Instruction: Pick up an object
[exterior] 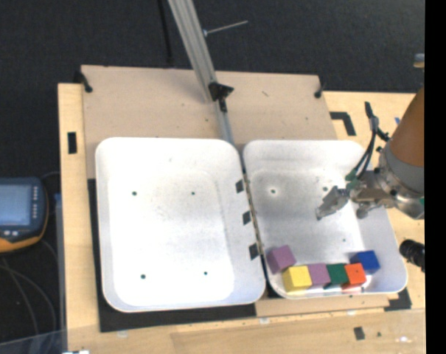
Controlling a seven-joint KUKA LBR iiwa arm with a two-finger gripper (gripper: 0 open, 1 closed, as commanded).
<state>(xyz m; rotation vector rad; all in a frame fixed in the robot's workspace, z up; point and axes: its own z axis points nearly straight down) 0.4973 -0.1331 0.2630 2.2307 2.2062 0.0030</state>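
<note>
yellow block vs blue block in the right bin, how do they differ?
Colour: the yellow block is yellow, the blue block is blue. Place: the yellow block sits near the left end of the row along the bin's near wall, the blue block at its right end and a little further back. Neighbours: the yellow block lies between two purple blocks, the blue block beside the orange block. Both are small cubes in the right bin.

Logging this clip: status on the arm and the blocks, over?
End effector above right bin, nothing between its fingers. Blocks clustered along near wall, untouched. Nothing in the way.
</note>
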